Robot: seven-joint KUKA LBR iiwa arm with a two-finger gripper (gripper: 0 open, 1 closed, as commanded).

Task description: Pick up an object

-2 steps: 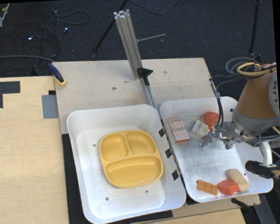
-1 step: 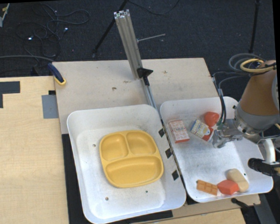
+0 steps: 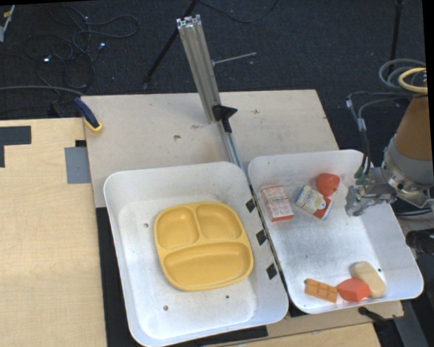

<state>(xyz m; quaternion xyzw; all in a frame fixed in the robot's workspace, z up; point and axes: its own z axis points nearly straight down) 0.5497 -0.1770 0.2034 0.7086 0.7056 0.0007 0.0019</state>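
Grey arm (image 3: 409,164), orange band, metallic hand (image 3: 354,201), black cables.

— Q: How many bins and trays?
— A: Two white bins — left (image 3: 123,213), right (image 3: 387,227); one yellow divided tray (image 3: 203,244).
— Q: And the small items?
— A: Six: small carton (image 3: 277,203), juice box (image 3: 312,200), red piece (image 3: 327,182), orange wafer (image 3: 321,291), red wedge (image 3: 353,290), beige block (image 3: 369,278).
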